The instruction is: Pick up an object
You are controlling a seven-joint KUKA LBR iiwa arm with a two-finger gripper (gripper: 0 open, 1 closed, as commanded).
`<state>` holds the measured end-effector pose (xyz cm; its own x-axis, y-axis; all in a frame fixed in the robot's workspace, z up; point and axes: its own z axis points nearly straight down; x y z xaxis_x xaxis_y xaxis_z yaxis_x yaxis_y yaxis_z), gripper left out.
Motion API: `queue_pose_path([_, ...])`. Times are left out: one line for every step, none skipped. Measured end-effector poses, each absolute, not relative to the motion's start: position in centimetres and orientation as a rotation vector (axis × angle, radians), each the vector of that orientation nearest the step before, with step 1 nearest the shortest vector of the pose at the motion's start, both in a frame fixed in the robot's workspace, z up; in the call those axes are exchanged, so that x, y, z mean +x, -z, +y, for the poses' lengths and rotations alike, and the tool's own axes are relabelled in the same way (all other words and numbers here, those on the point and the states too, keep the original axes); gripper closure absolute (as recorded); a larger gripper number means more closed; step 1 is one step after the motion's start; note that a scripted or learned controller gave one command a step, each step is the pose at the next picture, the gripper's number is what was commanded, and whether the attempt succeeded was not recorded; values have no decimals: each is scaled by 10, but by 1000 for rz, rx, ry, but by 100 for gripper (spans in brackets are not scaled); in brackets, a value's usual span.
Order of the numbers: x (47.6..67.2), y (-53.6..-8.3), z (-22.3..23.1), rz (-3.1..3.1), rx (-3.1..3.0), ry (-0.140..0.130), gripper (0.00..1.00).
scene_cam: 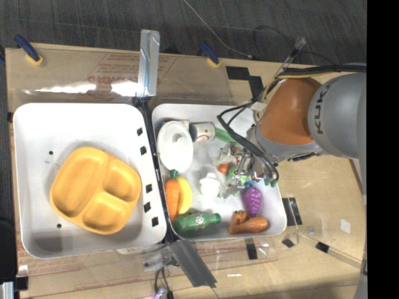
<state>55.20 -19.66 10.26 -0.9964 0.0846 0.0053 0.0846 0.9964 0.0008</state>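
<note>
**Camera view: gripper lowered into the right bin among toy foods**

The camera view looks down on two white bins set side by side on a cardboard-covered bench (pixel 187 64). The left bin (pixel 31 136) contains one yellow sectioned tray (pixel 95 189) with three compartments, lying near the bin's centre.

The right bin (pixel 282 215) contains the loose objects. A white cup (pixel 174 143) lies at the upper left of the bin, with a small can (pixel 202 131) just beside it on the right. Along the left wall lie a carrot (pixel 172 194) and a banana (pixel 184 197), touching each other. A green bottle (pixel 196 222) lies on its side along the lower wall. To its right is a brown drumstick-shaped toy (pixel 248 223), and just above that a purple grape bunch (pixel 252 200). A small white object (pixel 209 184) sits near the bin's centre.

The arm (pixel 312 114) reaches in from the right (orange band uppermost, black cables looped around the wrist). The gripper (pixel 240 170) sits over the centre-right of the bin. The grape bunch lies immediately below and to the right of the gripper, touching or nearly touching it; the white object lies just to its left. Small orange and green items are visible at the gripper, but clutter hides the fingers, so the opening and any hold cannot be determined.
</note>
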Motion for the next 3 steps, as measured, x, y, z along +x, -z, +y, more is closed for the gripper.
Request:
queue_pose_path([592,-93,-207,-3146,-70,-2,0])
queue_pose_path([595,-104,-205,-3152,-58,-5,100])
queue_pose_path([584,-267,-178,-3140,-311,-5,100])
